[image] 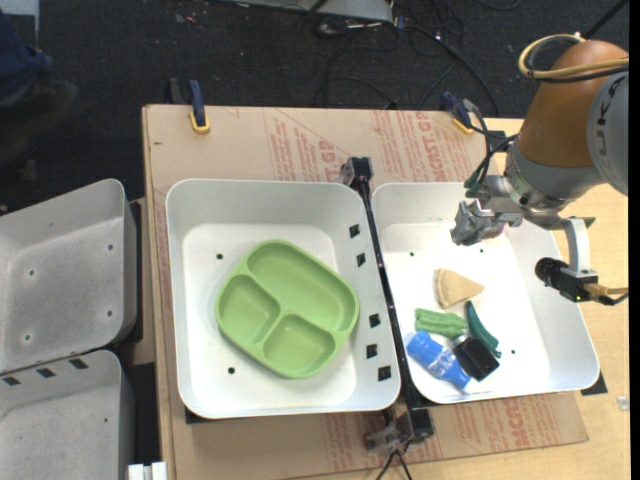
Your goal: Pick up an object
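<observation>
Right bin (560, 363) carries the pickings: a tan wedge (457, 288) near its middle, tip aimed toward the bin's near edge. Below it a green piece (440, 321) lies crosswise, long axis edge to edge, beside a dark green-handled tool (478, 342) and a blue object (436, 357) by the near left corner. The gripper (472, 222) hangs over the far left part; its spread can't be made out. Left bin (190, 268) carries a green divided plate (287, 309).
</observation>
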`<state>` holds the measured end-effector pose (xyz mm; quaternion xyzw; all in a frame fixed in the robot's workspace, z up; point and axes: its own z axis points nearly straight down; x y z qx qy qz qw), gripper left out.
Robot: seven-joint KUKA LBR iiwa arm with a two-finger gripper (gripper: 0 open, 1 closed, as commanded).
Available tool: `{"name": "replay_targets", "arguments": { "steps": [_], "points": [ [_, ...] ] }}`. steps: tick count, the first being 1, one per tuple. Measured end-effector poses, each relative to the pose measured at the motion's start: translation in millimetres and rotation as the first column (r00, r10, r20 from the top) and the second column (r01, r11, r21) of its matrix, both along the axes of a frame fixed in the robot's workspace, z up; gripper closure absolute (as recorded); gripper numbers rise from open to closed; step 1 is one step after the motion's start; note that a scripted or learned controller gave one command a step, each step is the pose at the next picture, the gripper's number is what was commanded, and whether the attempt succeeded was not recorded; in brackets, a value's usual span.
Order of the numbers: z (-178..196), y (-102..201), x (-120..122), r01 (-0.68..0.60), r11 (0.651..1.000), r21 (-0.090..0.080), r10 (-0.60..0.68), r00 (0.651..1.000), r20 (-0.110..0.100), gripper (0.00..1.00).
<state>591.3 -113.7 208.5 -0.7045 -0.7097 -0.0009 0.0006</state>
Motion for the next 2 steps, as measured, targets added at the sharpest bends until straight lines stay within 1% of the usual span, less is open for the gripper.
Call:
{"name": "replay_targets", "arguments": {
  "steps": [1,2],
  "points": [
    [7,58,16,-0.001,1.000,0.000,0.001,1.000,0.002,1.00],
    [18,120,22,-0.002,1.000,0.000,0.002,1.000,0.002,1.00]
  ]
}}
